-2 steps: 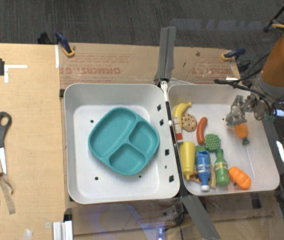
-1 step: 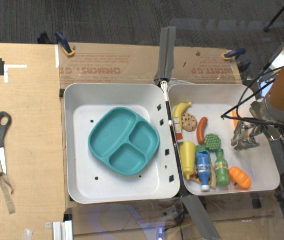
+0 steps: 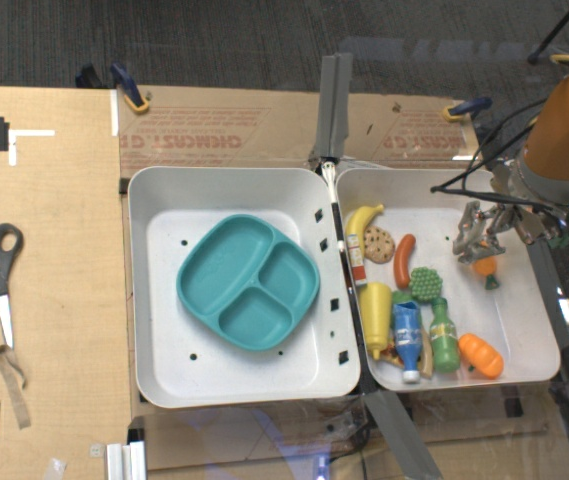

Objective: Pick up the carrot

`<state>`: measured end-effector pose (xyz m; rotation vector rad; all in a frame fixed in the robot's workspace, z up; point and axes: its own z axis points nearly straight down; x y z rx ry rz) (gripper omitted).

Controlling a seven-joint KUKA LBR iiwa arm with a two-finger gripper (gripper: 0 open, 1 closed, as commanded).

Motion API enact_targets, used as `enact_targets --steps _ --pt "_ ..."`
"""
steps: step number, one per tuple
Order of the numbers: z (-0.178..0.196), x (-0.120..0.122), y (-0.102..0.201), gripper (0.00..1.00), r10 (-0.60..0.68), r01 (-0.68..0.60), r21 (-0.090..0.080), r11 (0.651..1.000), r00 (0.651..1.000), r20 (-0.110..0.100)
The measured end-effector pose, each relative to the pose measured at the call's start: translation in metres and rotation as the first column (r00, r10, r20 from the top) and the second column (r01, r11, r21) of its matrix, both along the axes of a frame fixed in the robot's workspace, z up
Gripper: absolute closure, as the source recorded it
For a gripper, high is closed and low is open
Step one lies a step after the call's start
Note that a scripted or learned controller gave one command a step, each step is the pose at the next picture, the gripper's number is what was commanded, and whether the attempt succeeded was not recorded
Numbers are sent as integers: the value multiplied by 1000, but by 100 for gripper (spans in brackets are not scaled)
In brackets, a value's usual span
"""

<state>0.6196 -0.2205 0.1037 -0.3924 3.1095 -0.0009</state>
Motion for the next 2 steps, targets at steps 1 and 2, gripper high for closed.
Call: enact_targets --steps 1,2 --pt "17 -75 -1 100 112 -112 0 994 994 -4" --pt "17 -75 -1 0 112 -112 0 994 994 -4"
